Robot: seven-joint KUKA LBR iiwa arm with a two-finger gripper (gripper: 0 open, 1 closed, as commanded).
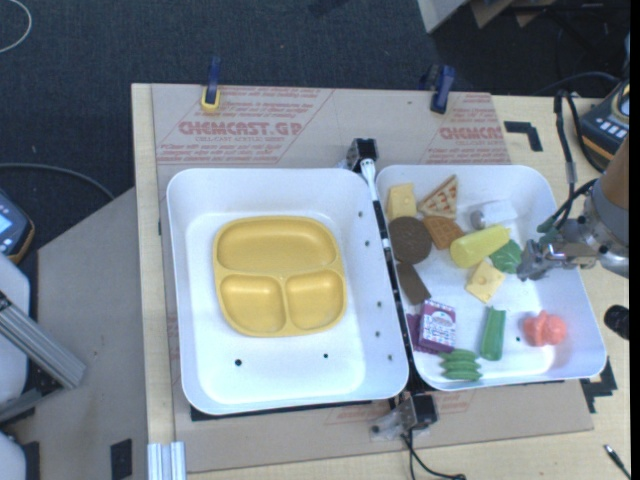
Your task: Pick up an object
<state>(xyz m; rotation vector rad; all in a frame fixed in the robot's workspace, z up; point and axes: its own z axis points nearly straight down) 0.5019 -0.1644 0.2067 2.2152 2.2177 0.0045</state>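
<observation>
The right bin [575, 353] holds several toy foods. Among them are a yellow lemon-like piece [479, 245], a small green piece [506, 257], a holed cheese wedge [486, 282], a green stick [493, 333] and a pink-red lump [545, 329]. My gripper [532, 264] reaches in from the right, low over the bin's right side. Its tip sits right beside the small green piece, touching or nearly touching it. Nothing is visibly lifted.
Further left in the right bin lie a yellow block [401, 201], a triangular cracker [439, 197], a brown disc [408, 239], a purple packet [437, 326] and a pea pod [461, 365]. The left bin [190, 298] holds a yellow divided plate [278, 273]. Cables hang at the right.
</observation>
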